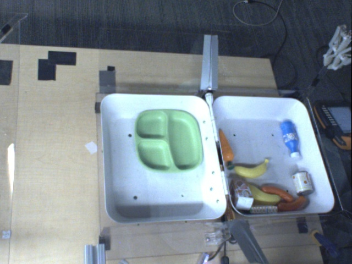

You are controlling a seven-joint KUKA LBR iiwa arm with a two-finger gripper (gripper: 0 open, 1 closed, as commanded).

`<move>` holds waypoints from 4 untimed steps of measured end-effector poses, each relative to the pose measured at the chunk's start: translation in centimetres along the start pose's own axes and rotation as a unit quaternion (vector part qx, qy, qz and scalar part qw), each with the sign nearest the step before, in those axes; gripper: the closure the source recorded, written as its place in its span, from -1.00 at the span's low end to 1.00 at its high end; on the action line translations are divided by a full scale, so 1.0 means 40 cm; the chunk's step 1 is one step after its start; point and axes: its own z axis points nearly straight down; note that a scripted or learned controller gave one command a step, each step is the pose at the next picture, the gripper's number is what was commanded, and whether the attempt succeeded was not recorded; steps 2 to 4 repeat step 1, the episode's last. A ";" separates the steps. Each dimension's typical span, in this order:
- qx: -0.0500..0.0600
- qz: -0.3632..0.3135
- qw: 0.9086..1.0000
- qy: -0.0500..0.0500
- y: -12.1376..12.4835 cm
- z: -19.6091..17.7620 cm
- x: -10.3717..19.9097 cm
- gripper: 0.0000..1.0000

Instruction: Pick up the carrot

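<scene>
The carrot is a short orange piece lying lengthwise against the left wall of the right bin, just right of the divider between the bins. A pale shape that looks like my gripper hangs at the upper right edge, beyond the far right corner of the bench. It is far from the carrot, and nothing shows in it.
A banana lies just below the carrot. A second banana, a red pepper and a dark packet crowd the bin's near edge. A blue bottle and a small can lie at the right. A green divided plate sits in the left bin.
</scene>
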 end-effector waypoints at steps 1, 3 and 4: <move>0.003 0.000 1.000 -0.006 0.002 -0.037 -0.006 1.00; 0.003 0.000 1.000 -0.006 0.002 -0.037 -0.006 1.00; 0.003 0.000 1.000 -0.006 0.002 -0.037 -0.006 1.00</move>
